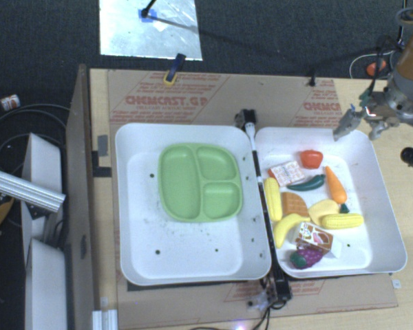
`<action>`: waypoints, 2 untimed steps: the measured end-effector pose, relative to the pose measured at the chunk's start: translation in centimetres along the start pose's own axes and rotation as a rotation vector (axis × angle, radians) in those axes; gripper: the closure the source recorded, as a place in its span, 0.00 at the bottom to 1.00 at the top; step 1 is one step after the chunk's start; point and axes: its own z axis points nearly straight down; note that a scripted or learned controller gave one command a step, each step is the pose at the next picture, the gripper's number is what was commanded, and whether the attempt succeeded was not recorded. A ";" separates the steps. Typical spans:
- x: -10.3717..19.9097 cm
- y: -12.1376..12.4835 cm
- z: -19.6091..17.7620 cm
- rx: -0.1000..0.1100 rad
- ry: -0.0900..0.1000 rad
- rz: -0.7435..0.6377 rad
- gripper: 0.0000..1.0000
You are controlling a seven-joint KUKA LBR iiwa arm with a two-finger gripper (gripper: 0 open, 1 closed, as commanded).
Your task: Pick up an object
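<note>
Grapes [306, 258] nearest, carrot [336, 185] lengthwise, hand [362, 123] open

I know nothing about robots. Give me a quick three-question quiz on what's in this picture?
1. True or false: the green divided plate lies in the left bin.
2. Which lies nearest the gripper: A) purple grapes B) red tomato C) corn cob?
3. Fill in: the orange ___ lies beside the green pepper.

Key: 1 true; 2 B; 3 carrot.
</note>
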 end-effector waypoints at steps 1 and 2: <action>1.6 2.2 14.4 0.009 0.004 -0.003 0.00; 3.6 0.1 14.5 0.002 0.000 -0.002 0.00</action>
